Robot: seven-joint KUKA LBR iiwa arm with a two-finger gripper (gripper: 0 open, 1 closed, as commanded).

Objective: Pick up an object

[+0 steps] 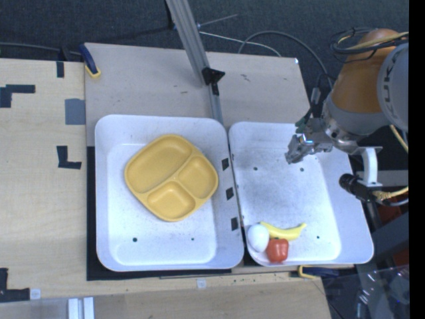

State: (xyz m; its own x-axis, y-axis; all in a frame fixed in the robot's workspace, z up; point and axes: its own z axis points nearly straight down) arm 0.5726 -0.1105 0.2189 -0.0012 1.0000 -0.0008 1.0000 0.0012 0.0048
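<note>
The counter (153,78) carries two shallow white bins side by side, and the grey arm (372,78) with its orange band reaches in from the right. The left bin (113,244) holds one thing, a yellow divided plate (171,177) with three compartments, lying flat and turned at an angle near the bin's middle. The right bin (332,198) holds three small things crowded into its near left corner: a yellow banana (287,230), a red pepper-like piece (278,249) and a white egg-shaped ball (256,237). The banana lies across the top of the other two and touches them; the white ball sits left of the red piece, against the bin's wall.

The claw (297,148) hangs over the far part of the right bin, toward its middle, above bare bin floor. Whether its fingers are spread or pressed together cannot be told from this angle; nothing shows between them. The three small things lie well apart from the claw, nearer the front edge and a little to the left of it, with open bin floor between.

A slanted metal pole (189,28) crosses the far side of the counter and ends at the seam between the bins. A blue-and-yellow clamp (89,62) sits at the counter's far left corner. Thin cables (265,38) loop behind the right bin.
</note>
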